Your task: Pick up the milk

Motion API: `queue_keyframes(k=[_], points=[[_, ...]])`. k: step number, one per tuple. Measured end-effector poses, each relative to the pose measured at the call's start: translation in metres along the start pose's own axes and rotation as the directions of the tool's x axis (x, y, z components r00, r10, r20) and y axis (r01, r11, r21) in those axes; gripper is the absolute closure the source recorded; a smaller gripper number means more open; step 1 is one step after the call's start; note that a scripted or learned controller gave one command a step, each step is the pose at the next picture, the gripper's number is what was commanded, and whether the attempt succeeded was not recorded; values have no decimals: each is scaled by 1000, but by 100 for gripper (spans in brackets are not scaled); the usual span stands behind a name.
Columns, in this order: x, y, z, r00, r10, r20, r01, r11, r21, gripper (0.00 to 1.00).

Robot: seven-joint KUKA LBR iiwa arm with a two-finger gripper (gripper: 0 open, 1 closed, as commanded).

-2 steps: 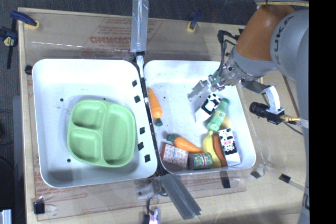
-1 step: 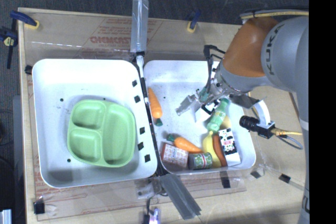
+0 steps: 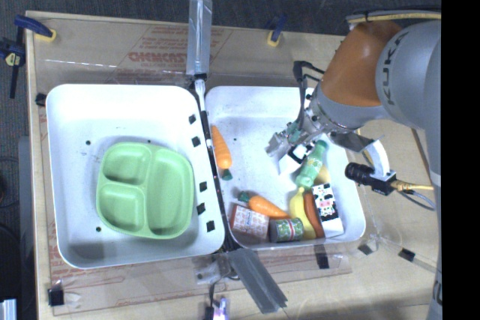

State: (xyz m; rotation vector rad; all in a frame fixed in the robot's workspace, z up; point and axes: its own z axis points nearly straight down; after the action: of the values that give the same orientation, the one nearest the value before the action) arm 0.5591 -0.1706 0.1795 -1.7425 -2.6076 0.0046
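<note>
Lying near the right bin's (image 3: pixel 225 103) lower right corner, the milk (image 3: pixel 325 207), a cow-patterned carton, sits beside a banana (image 3: pixel 301 209) and well below the gripper (image 3: pixel 284 148). A green bottle (image 3: pixel 310 165) rests between them, just beside the fingers. Whether the claw is apart or together cannot be told; nothing shows between its fingers. Two carrots (image 3: pixel 220 148) lie further left.

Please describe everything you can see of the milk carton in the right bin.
The milk carton is a small white box with black cow-like patches. It lies flat near the right bin's front right corner, long side running front to back. A banana and a reddish sausage-like piece lie against its left side. A green bottle lies just behind it. The gripper is farther back.
</note>
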Motion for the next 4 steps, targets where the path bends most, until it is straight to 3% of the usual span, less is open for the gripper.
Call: queue_keyframes(k=[1,2,3,4], points=[[0,0,0,1000,0,0,0,1000,0,0],[-30,-33,-13,995,-98,2,98,995,-3,0],[-37,-12,75,994,-110,3,110,994,-5,0],[-37,-11,67,993,-114,2,114,993,-4,100]])
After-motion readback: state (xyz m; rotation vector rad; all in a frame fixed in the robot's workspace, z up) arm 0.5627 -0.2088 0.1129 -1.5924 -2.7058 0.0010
